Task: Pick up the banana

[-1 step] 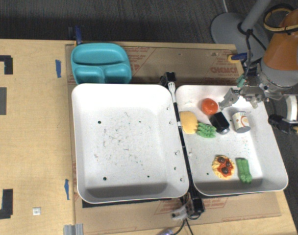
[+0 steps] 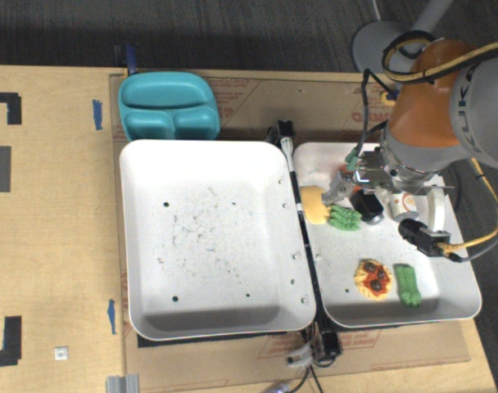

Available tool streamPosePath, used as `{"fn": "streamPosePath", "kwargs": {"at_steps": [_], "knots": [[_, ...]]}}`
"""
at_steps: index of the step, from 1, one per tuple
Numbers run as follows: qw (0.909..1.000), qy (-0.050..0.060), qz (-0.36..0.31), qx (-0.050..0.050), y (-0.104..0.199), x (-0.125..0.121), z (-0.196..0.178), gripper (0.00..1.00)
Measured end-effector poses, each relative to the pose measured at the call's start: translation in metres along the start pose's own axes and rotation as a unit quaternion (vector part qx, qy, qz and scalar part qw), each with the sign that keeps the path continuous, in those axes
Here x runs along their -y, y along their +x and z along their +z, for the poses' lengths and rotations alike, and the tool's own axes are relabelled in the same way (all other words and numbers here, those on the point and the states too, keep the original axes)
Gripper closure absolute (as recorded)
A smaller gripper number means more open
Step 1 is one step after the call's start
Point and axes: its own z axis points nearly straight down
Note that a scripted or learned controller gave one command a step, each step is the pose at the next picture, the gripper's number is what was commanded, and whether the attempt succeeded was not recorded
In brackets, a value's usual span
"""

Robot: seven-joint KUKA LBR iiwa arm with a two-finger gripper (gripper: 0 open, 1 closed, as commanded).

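A pale wooden worktop [image 2: 52, 244] fills the left and lower part of the camera view, marked with black tape corners [image 2: 10, 109] and short blue tape strips [image 2: 97, 115]. Beyond its far edge lies dark grey carpeted floor [image 2: 192, 15], in shadow near the worktop. A brown cardboard sheet [image 2: 249, 88] lies on the worktop. Lighting is even and diffuse.

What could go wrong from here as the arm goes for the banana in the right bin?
1. The yellow banana lies against the left wall of the right white bin, so a finger may hit the wall.
2. The small ridged green toy touches the banana and could get pinched or pushed along.
3. The gripper sits beside the banana, not over it; closing here likely misses.
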Motion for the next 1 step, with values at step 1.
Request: {"fn": "streamPosePath", "kwargs": {"at_steps": [1], "knots": [[0.9981,0.001,-0.061,0.000,0.0568,0.0438,0.0002,0.00]]}}
